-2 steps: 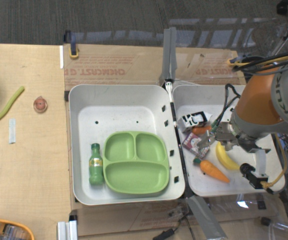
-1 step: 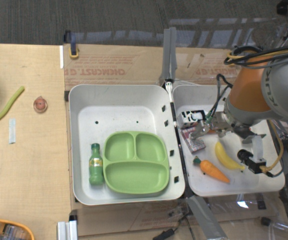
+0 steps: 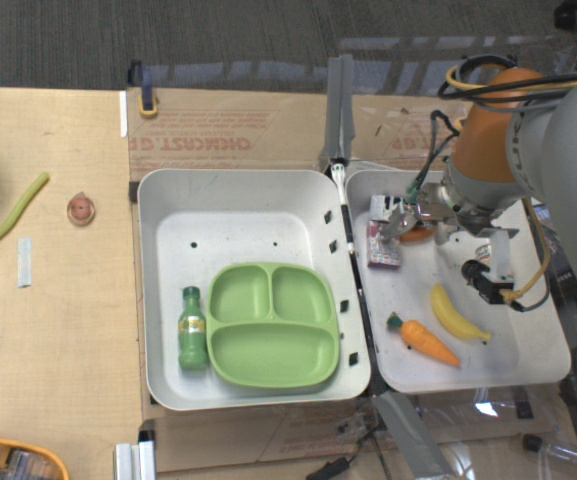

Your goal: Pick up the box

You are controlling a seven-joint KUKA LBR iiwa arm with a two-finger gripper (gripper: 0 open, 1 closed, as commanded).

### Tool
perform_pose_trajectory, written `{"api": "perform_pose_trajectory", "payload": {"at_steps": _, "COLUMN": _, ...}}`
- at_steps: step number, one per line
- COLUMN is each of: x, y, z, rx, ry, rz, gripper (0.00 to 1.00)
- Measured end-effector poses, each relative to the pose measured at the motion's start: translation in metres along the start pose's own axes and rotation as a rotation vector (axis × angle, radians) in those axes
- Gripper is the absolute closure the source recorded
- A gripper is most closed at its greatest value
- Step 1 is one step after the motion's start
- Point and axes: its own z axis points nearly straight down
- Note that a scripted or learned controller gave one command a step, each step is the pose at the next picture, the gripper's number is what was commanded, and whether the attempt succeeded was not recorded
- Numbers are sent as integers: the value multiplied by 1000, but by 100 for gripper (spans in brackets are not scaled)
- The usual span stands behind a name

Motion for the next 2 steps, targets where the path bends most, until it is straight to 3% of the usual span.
{"api": "perform_pose_trajectory", "payload": {"at_steps": 1, "x": 1, "y": 1, "z": -10, "rx": -2, "ry": 1, "rz": -3, "gripper": 100}}
{"api": "perform_pose_trajectory", "payload": {"at_steps": 2, "x": 1, "y": 1, "z": -10, "rx": -2, "ry": 1, "rz": -3, "gripper": 0}}
